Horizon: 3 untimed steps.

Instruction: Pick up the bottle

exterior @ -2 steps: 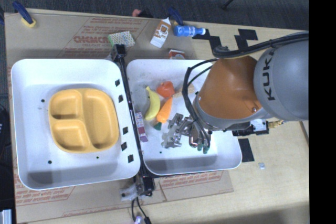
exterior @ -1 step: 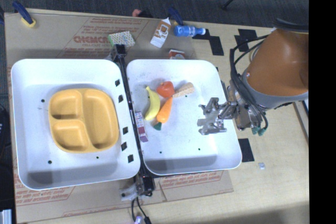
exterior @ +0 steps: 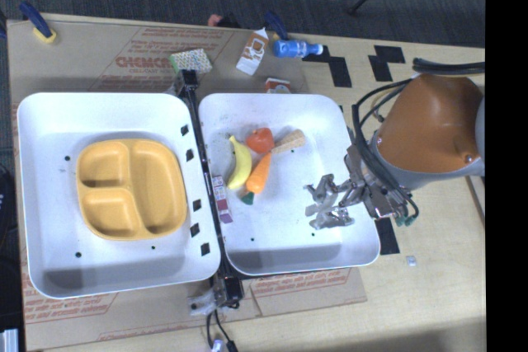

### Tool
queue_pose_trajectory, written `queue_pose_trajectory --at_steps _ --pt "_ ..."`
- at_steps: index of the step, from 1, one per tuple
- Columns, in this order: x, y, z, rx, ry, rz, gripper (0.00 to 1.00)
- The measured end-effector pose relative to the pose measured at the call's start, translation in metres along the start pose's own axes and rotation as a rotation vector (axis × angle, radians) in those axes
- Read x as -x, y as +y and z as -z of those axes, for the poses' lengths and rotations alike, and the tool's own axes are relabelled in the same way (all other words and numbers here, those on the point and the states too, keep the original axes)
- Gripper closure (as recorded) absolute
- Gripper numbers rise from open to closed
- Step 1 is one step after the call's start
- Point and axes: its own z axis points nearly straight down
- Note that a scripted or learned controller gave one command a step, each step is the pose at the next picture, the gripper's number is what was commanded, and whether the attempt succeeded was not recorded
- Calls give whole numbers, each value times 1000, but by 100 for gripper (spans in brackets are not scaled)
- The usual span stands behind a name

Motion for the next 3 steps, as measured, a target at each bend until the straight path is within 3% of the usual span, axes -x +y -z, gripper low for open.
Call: queue_pose_trajectory --at_steps 1,2,3 --pt "3 -29 11 -1 -3 -537 100" --pt "-5 -26 -31 0 0 -28 100" --pt "0 -28 19 -2 -4 -414 100"
